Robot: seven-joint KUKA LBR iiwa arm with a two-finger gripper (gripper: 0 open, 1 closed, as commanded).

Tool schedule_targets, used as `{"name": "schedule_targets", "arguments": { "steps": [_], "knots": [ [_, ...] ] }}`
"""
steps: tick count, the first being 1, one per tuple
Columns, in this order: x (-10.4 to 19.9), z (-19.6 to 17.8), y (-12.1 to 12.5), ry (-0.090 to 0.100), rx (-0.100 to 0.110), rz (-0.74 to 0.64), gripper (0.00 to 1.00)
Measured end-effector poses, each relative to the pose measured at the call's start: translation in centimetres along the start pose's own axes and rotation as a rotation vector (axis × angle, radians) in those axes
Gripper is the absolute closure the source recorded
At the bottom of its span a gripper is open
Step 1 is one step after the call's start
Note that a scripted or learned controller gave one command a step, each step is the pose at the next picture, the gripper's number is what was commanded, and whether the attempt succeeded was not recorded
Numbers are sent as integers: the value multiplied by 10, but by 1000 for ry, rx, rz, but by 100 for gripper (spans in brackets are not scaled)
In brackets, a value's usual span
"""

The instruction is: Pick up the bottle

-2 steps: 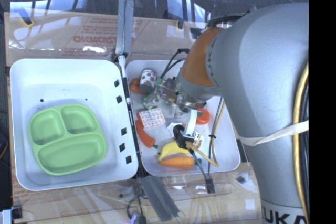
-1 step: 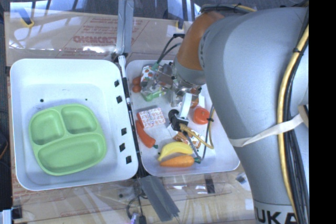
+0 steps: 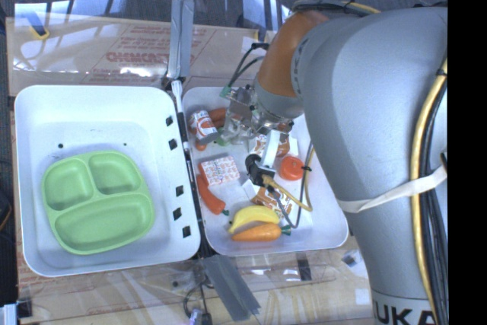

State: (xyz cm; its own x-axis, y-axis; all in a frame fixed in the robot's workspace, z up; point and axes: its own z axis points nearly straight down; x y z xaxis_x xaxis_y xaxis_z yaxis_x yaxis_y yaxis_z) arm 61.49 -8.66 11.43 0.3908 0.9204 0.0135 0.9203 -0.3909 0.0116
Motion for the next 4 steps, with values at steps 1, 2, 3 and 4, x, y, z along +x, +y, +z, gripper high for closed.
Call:
{"name": "schedule_targets", "arguments": {
  "steps": [1, 2, 3, 4],
  "knots": [
    [-7, 0, 1, -8, 1, 6, 0],
    [-7, 22, 7, -15, 12, 402, 0],
    [-9, 23, 9, -19, 9, 918, 0],
    [-25, 23, -22, -20, 12, 917, 0]
  ]
}}
